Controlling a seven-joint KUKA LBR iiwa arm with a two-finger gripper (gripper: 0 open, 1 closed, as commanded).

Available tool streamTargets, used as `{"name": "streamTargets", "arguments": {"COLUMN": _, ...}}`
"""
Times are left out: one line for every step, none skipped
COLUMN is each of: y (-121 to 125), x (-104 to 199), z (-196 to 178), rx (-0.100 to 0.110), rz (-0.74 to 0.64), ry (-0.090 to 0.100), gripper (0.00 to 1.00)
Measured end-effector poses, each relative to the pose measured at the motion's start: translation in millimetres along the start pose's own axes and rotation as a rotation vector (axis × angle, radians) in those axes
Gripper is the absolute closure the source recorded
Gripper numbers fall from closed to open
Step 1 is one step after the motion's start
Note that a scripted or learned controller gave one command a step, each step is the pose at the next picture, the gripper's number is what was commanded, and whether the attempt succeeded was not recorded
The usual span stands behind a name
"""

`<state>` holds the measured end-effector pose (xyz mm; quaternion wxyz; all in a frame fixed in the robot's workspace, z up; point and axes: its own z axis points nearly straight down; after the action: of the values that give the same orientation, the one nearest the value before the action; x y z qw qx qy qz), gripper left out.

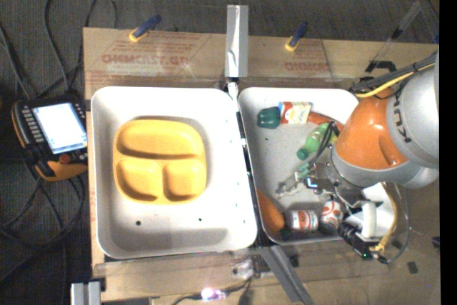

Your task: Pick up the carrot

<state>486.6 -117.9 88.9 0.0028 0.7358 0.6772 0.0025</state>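
Observation:
The carrot (269, 213) is an orange shape lying in the front left corner of the right bin (251, 146), against its left wall, next to a small can (303, 219). My gripper (291, 183) reaches in from the right and hangs just above and to the right of the carrot, apart from it. The grey arm with its orange band (368, 143) covers the right side of this bin. Nothing shows in the gripper.
At the back of the right bin lie a bottle with a teal cap (284, 113) and a green bottle (313, 141). A red and white ball (332, 211) sits beside the can. The left bin (107, 225) holds a yellow divided tray (161, 159).

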Motion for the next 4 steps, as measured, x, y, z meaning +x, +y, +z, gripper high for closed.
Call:
{"name": "streamTargets", "arguments": {"y": 0, "x": 18, "z": -1, "rx": -0.009, "rz": -0.189, "ry": -0.009, "gripper": 0.00}}
{"name": "streamTargets", "arguments": {"y": 12, "x": 17, "z": -3, "rx": -0.023, "rz": -0.570, "ry": -0.015, "gripper": 0.00}}
{"name": "streamTargets", "arguments": {"y": 102, "x": 14, "z": 0, "rx": -0.004, "rz": -0.831, "ry": -0.004, "gripper": 0.00}}
{"name": "streamTargets", "arguments": {"y": 14, "x": 17, "z": -2, "rx": -0.012, "rz": -1.046, "ry": -0.014, "gripper": 0.00}}
